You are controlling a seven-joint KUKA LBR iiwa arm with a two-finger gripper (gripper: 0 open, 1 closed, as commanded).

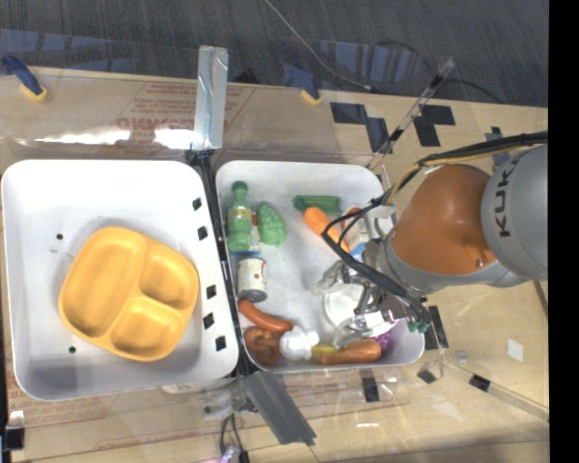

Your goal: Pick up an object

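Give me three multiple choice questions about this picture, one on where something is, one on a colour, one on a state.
1. Where is the divided tray?
A. left bin
B. right bin
C. on the bench

2. What colour is that tray?
A. blue
B. yellow
C. red

3. How does the small can lie?
A. stacked on the tray
B. hanging from the hand
C. resting on the right bin's floor

Answers: 1 A, it fills the left bin. 2 B, it is plainly yellow. 3 C, it sits below the green bottle, apart from the hand.

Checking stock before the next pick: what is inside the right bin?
The right bin holds a green bottle, small can, carrot and sausage. The arm covers its right side.
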